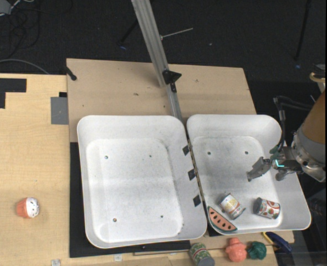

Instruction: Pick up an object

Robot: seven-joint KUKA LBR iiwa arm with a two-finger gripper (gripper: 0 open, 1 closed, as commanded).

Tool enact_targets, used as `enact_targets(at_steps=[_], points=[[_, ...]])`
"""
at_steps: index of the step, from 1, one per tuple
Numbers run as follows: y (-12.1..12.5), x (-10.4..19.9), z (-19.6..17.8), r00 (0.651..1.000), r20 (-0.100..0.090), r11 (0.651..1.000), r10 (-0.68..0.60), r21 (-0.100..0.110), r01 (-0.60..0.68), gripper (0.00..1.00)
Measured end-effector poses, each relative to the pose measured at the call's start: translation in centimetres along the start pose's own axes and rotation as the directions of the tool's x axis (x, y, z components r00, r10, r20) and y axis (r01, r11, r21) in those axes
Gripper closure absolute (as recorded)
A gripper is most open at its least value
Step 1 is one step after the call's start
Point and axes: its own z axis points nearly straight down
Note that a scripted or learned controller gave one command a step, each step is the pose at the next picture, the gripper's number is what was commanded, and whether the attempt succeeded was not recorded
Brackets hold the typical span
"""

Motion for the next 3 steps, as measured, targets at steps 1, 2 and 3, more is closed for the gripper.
enact_targets(at_steps=[1,2,3], points=[[0.1,-0.1,-0.2,1.000,0.001,1.000,0.002,-0.005,-0.002,0.00],[0.3,-1.0,5.4,1.000,0.000,1.000,0.001,0.001,-0.001,0.00],[0.2,0.1,10.4,1.000,-0.001,1.000,0.002,0.002,-0.002,0.00]])
